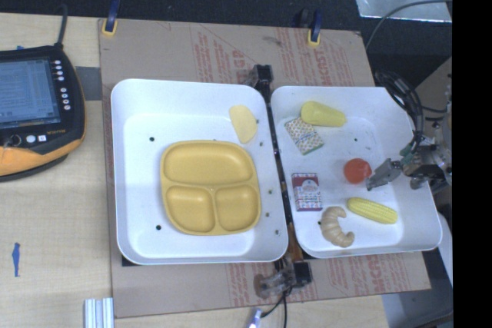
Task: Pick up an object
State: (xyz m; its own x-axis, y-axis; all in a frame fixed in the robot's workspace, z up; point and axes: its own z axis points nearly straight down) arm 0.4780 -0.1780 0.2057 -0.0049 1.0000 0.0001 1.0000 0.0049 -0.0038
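Observation:
The right bin (384, 115) holds a yellow corn piece (323, 115), a patterned packet (304, 135), a red ball-like tomato (356, 170), a small red and white box (307, 190), a croissant (337, 226) and a yellow corn cob (372, 210). My gripper (400, 174) hangs low over that bin's right side, just right of the tomato and above the corn cob. Its fingers (380, 180) are spread open with nothing between them. In the left bin (131, 165) lie a yellow divided plate (209, 187) and a pale yellow slice (244, 123).
A teach pendant (34, 107) with a screen rests on the bench at the far left. Clamps (314, 27) pin the cardboard sheet at the back. Cables (400, 92) trail along the right bin's far right rim.

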